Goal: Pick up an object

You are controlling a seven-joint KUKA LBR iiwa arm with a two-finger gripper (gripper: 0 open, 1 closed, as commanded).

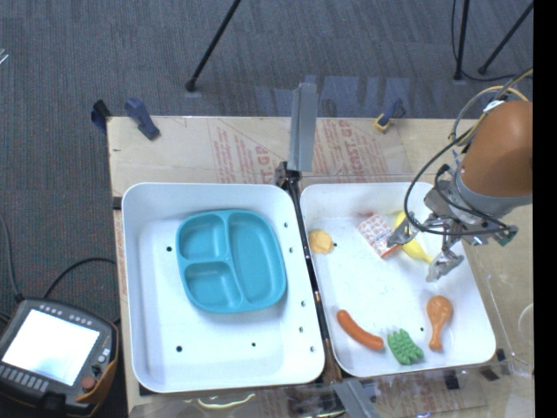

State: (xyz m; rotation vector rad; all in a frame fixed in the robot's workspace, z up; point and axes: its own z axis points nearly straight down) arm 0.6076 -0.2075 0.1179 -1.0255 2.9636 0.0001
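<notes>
My gripper (424, 246) hangs low over the upper right part of the right bin (348, 200), its jaws open. One grey finger (440, 266) points down to the right of a yellow banana-like toy (416, 250). The toy lies just under the gripper, and I see no grip on it. A red-and-white packet (376, 232) lies just left of the toy. Also in this bin are a small yellow-orange round piece (321, 242), a red sausage (359, 330), a green bumpy toy (405, 347) and an orange drumstick (438, 318).
The left bin (144, 259) holds a blue divided plate (231, 259). A grey post (303, 133) rises behind the seam between the bins. Clamps sit on the bench's far edge, and a teach pendant (54, 351) lies at the lower left, off the bench.
</notes>
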